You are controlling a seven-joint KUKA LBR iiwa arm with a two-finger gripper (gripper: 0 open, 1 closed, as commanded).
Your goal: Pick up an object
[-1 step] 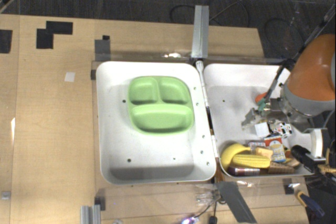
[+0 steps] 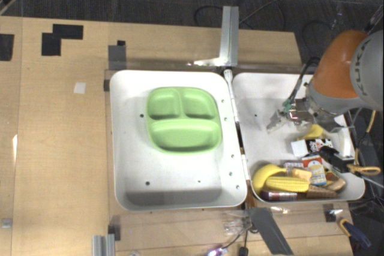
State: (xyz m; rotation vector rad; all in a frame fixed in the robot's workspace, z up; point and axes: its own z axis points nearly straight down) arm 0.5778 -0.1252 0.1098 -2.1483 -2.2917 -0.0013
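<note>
From my remote seat I see the arm reaching in from the right, its orange band sitting over the far right part of the right bin. The pincer hangs low over the bin's bare white floor, roughly mid-bin, and I cannot tell how far it is open; the tip is small and blurred against the white, and I see nothing between its tips.

The objects to pick from are heaped in the near right corner of that bin. A banana lies at the front, curving along the near wall, with a second yellow piece just beside the wrist. Near them are a small box with red and white print, a white card, and a dark marker-like stick lying along the rim. The pincer is apart from the heap, toward the far left of it.

In the left bin a green divided tray rests flat, three compartments up. Both bins sit side by side on the wooden desk.
</note>
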